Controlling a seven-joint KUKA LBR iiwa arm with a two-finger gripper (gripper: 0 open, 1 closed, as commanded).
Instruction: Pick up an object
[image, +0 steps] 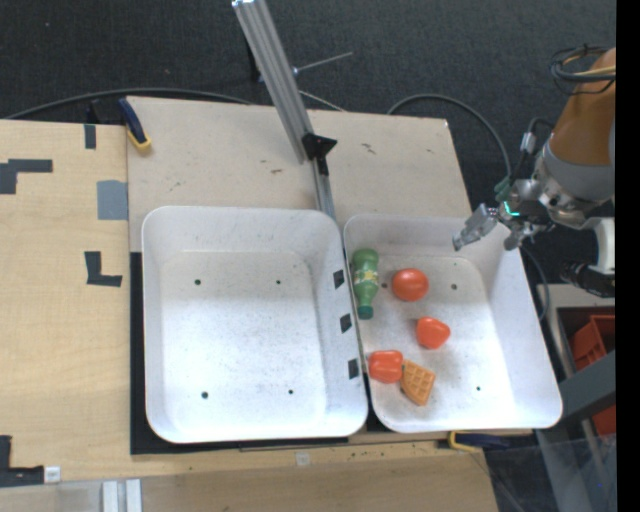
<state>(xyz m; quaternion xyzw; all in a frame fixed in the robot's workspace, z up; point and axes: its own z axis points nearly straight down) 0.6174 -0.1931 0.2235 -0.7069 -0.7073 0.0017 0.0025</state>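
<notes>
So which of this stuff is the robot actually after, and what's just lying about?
For the job: green bottle, tomato, small red piece, orange-red piece, waffle, right bin, gripper.

Lying about: left bin, yellow-tipped clamp, grey tape.

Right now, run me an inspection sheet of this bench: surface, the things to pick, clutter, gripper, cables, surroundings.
Surface: wooden bench bearing a left white bin and a right white bin, side by side.
Job's things: all in the right bin; green bottle lying by its left wall, red tomato, small red piece, orange-red piece touching a waffle.
Clutter: yellow and blue clamp on the bench's far left edge.
Gripper: gripper over the right bin's far right corner, holding nothing seen.
Cables: black cable beyond the bench.
Surroundings: slanted metal pole, dark floor.
</notes>
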